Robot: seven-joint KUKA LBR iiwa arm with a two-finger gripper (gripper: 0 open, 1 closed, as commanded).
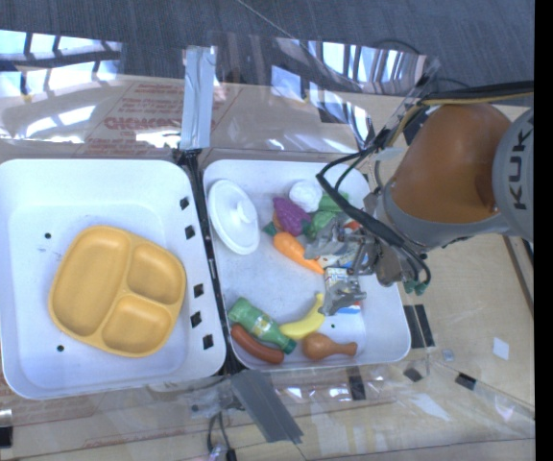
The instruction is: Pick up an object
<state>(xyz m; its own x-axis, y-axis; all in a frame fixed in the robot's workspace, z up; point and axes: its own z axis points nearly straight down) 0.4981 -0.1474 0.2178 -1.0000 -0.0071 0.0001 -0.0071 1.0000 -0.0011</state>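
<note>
Left bin (17,257) carries the yellow tray (115,289). Right bin (392,329): your hand (339,291) hangs over the banana (305,323) near its front edge; grip state, cannot tell. You're at approach; next needs descent and closing.

Two bins sit side by side on my table. In the left bin (8,257) a divided tray (116,289) lies alone, near the middle. The right bin (392,339) holds the rest: a lidded bowl (233,215) at its left, grapes (291,215) just right of that, a carrot (298,252) in front of the grapes. Along the near wall lie a bottle (259,323), a sausage (257,347), a banana (306,322) and a drumstick (328,348). My claw (339,291) hangs over the bin's right half, just behind the drumstick.
</note>
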